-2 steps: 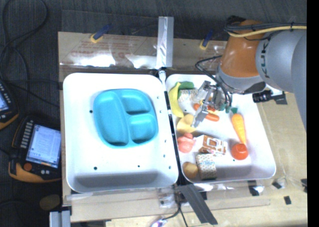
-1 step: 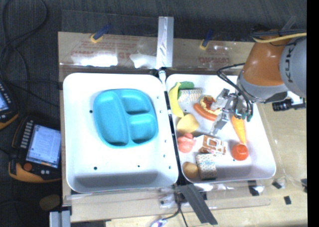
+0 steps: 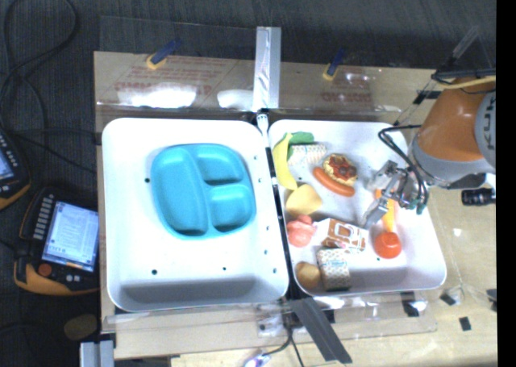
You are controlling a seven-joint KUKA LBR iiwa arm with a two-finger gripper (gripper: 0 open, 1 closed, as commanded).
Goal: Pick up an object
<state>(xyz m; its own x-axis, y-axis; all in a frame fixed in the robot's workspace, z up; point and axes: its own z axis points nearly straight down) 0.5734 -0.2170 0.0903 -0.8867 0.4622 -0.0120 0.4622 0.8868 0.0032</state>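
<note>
The gripper (image 3: 385, 202) hangs low over the right part of the right bin (image 3: 419, 268); whether its metal fingers are spread or pressed together cannot be told. An orange carrot-shaped toy (image 3: 389, 236) lies just under and near of the fingertips, its round end toward the near wall; nothing is visibly pinched. To the right a bare strip of white floor runs to the bin's rim, the only open room close by. Left of the gripper the toys crowd together: a hot dog (image 3: 333, 181), a small pizza (image 3: 342, 167), a yellow banana (image 3: 281, 162) against the divider, a green piece (image 3: 301, 139), a pink lump (image 3: 300, 231), a printed packet (image 3: 345, 235) and a boxy carton (image 3: 332, 268). The left bin (image 3: 129, 277) holds a smooth blue compartment tray (image 3: 201, 188).
</note>
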